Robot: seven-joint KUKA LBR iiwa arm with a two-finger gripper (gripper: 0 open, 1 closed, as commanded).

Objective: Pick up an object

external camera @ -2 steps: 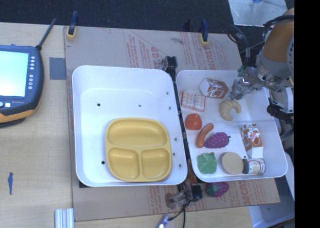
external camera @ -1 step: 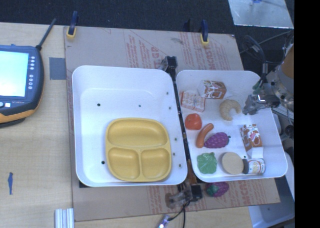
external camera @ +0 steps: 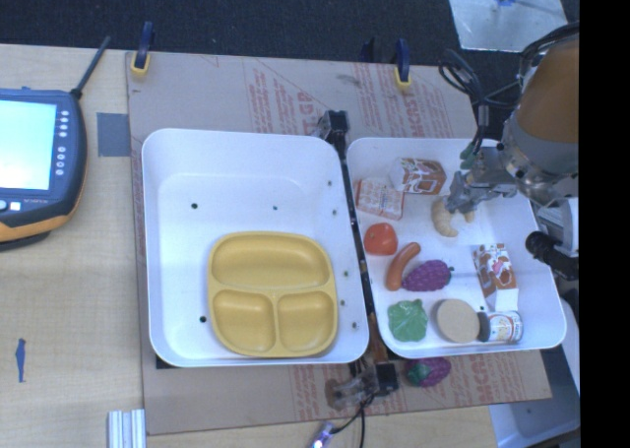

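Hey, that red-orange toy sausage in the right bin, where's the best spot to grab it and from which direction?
Probably grip the red-orange toy sausage at its middle, coming straight down from above, jaws closing across its narrow width. It lies flat and slanted, long and thin, so the fingers should turn to cross it. The purple toy grapes crowd its lower right side, leaving little room there.

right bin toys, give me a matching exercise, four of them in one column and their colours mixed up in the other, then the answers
Things:
1. tomato
2. grapes
3. lettuce
4. divided plate in the left bin

Colours:
A. purple
B. yellow
C. red
D. green

Pairs: 1-C, 2-A, 3-D, 4-B
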